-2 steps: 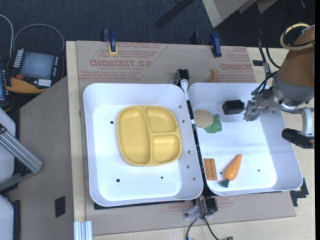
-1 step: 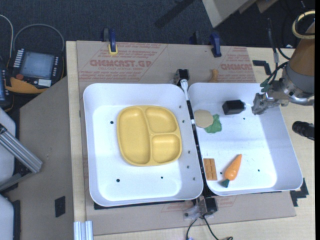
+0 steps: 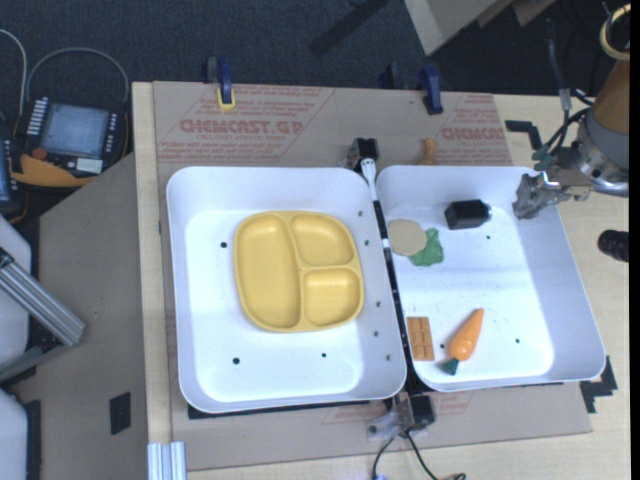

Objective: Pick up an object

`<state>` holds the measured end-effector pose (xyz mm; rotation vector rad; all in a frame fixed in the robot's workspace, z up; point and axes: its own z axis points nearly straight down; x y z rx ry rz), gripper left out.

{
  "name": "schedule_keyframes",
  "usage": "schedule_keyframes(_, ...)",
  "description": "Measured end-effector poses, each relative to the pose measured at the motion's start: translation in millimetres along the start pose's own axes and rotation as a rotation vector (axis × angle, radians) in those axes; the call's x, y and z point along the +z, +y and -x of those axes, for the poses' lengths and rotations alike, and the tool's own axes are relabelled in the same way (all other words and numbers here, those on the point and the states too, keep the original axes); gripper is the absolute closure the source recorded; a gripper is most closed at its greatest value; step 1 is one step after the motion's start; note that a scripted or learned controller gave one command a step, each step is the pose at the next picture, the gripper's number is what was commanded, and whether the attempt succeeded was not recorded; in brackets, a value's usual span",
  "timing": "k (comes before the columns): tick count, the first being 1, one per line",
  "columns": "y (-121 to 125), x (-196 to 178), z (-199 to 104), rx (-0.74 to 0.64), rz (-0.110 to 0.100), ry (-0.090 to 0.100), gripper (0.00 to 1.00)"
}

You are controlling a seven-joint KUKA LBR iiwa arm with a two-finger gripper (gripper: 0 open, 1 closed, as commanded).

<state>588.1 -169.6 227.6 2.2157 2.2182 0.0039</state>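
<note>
Two bins (image 3: 200, 368), carrot (image 3: 466, 335) (right bin), gripper (image 3: 530, 194) at rim

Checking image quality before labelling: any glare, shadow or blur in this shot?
Camera view: even lighting, the white bins bright but not blown out; soft shadows beside the carrot and black block; the gripper looks slightly blurred at the right bin's edge.

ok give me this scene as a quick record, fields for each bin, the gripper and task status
left bin: yellow divided plate, three compartments
right bin: black block, tan disc touching a green piece, orange wafer, toy carrot
gripper: at the right bin's upper right edge, right of the black block
held: nothing seen between the fingers
task status: no object picked up yet
</note>
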Motion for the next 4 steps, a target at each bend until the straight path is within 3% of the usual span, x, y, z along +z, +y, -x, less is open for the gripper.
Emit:
schedule_keyframes(1,-10.2,10.3,-51.2,-0.004,-0.009,0.005,1.00)
schedule_keyframes(3,-22.9,5.0,-171.8,-0.006,-0.009,0.006,1.00)
schedule_keyframes(4,-39.2,-5.3,-218.4,-0.005,-0.009,0.005,1.00)
